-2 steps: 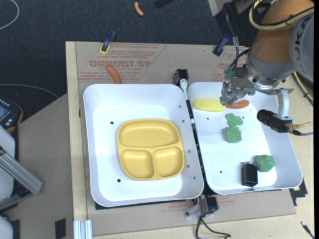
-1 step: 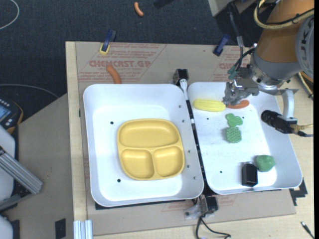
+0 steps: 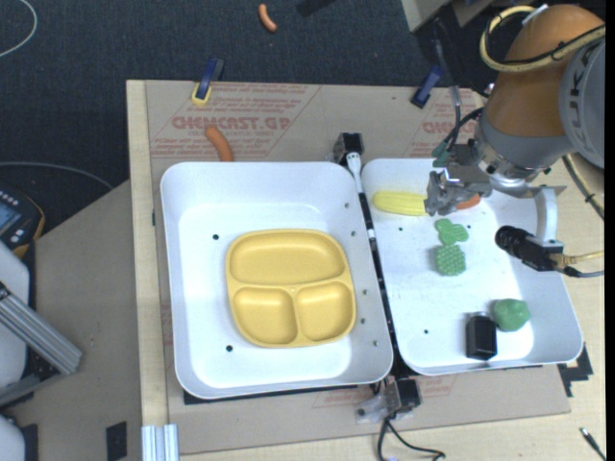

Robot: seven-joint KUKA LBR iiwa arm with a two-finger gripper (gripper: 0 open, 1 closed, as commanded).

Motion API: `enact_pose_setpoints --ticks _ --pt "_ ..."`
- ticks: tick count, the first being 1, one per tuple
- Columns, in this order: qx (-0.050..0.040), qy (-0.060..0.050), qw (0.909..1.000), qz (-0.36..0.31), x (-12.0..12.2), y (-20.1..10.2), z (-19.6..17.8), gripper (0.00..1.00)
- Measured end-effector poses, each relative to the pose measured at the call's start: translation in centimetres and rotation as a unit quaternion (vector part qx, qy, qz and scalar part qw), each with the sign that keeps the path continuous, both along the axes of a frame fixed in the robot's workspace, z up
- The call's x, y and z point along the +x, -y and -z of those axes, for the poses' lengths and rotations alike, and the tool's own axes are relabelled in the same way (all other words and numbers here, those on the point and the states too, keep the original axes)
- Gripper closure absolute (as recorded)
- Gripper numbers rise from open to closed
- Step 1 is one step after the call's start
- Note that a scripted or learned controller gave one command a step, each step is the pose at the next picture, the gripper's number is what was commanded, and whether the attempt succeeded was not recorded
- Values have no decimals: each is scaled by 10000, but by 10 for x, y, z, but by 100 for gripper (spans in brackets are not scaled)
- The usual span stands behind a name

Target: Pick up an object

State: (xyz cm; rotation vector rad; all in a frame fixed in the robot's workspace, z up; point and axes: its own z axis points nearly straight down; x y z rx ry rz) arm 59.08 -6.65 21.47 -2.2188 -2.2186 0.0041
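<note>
The right bin (image 3: 423, 346) holds several small toys. A yellow corn-like piece (image 3: 396, 203) lies near its far left corner. A green leafy piece (image 3: 450, 230) sits above a green bumpy piece (image 3: 450, 260). A rounded green piece (image 3: 510, 313) and a black block (image 3: 480, 337) lie near the front. My gripper (image 3: 444, 197) hangs low over the far part of this bin, just right of the yellow piece and above the leafy one. An orange object (image 3: 468, 202) peeks out beside it, partly hidden by the gripper.
The left bin (image 3: 192, 286) holds a yellow three-compartment plate (image 3: 288, 286). An orange sausage-like toy (image 3: 220, 143) lies on the cardboard behind the left bin, another (image 3: 267, 16) on the dark floor. Clamps (image 3: 205, 82) grip the board's far edge.
</note>
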Motion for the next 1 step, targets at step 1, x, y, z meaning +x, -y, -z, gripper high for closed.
enact_pose_setpoints --ticks 1 --pt "-11 46 10000 -7 12 6 -16 100"
